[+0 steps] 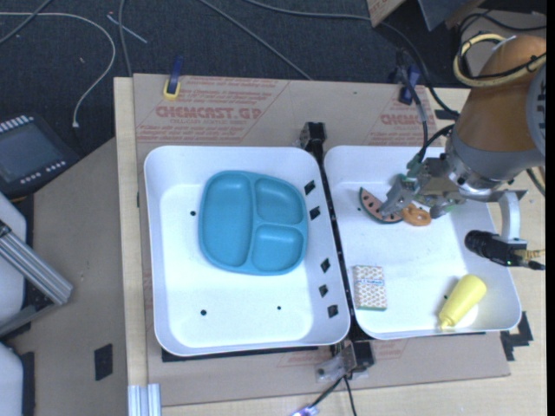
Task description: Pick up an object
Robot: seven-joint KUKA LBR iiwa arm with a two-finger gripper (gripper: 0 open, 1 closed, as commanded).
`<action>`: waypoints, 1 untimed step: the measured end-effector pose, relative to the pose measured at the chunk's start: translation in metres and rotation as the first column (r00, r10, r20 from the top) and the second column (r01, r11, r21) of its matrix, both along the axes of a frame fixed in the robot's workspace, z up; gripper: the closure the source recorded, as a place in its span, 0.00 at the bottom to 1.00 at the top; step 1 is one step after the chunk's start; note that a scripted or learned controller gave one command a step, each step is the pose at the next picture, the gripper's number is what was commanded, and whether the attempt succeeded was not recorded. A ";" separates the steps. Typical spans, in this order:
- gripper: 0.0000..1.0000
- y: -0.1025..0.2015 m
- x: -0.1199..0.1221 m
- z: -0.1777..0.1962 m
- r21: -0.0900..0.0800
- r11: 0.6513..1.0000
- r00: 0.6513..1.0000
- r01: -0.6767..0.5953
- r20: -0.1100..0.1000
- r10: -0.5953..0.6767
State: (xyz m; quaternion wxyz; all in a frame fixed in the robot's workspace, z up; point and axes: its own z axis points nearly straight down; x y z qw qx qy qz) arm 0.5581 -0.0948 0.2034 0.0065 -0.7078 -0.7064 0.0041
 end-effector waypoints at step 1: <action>0.00 0.000 0.003 0.007 -0.001 1.000 1.000 -0.003 0.013 0.003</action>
